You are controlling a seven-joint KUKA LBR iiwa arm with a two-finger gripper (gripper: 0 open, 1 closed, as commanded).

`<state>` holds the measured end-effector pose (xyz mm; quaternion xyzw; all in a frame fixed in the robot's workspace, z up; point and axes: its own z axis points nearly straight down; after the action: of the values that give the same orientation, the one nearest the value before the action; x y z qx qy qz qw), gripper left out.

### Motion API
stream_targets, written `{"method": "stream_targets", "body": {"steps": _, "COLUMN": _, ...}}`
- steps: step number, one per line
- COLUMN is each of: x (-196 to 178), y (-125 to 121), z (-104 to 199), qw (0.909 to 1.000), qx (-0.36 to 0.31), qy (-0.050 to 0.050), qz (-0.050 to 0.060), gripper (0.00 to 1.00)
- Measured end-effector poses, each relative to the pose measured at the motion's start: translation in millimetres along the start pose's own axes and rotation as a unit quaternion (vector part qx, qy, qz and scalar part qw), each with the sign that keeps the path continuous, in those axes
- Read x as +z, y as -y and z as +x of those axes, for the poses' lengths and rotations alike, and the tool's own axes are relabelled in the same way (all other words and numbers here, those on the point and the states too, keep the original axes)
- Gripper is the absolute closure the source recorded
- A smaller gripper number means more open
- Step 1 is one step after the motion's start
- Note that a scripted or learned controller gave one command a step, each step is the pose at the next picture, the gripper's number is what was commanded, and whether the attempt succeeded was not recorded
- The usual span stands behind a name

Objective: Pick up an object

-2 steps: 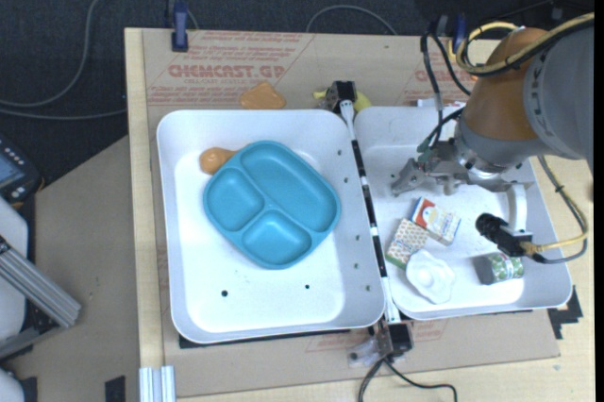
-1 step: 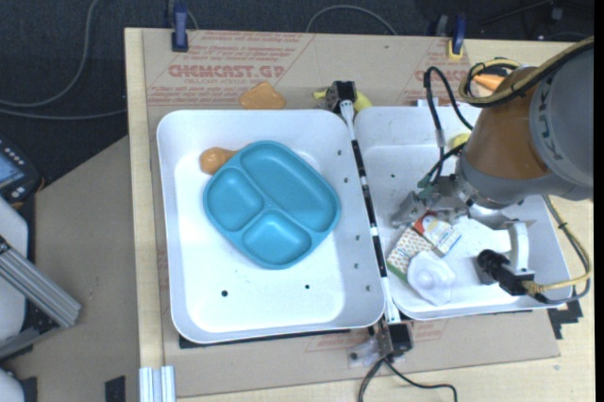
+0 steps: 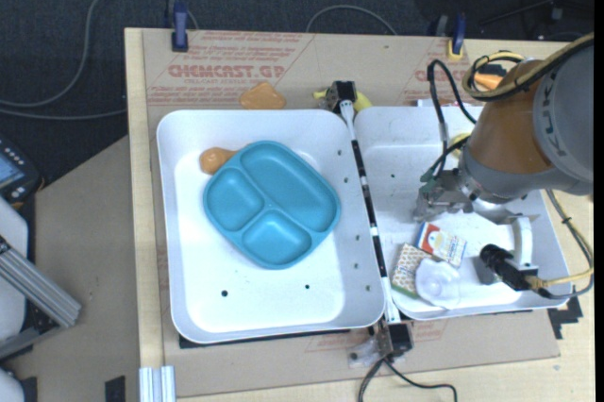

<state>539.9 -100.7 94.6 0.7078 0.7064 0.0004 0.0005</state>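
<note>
Single fixed camera above bench [image 3: 142, 202] — slanted downward, both bins [image 3: 189, 296] framed

Bright even overhead light, soft shadows, slightly grainy

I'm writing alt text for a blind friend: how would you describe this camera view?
Seen from above, a grey and orange robot arm reaches from the right into the right white bin, its tool low over small packets. The left white bin holds a blue divided tray and a small orange object.

Two blue clamps [image 3: 178, 25] – far bench edge [image 3: 283, 46] – grey cables [image 3: 85, 23].
</note>
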Motion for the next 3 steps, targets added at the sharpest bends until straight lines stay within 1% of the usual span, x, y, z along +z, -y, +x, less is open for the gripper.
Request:
{"method": "stream_targets", "body": {"steps": 1, "x": 0, "y": 0, "z": 0, "qw": 1.0, "qx": 0.0, "qy": 0.0, "qz": 0.0, "gripper": 0.0}}
{"method": "stream_targets", "body": {"steps": 2, "x": 11, "y": 31, "z": -15, "qw": 1.0, "qx": 0.0, "qy": -0.001, "qz": 0.003, "gripper": 0.0}}
{"method": "stream_targets", "body": {"steps": 3, "x": 0, "y": 29, "z": -15, "qw": 1.0, "qx": 0.0, "qy": 0.0, "qz": 0.0, "gripper": 1.0}}
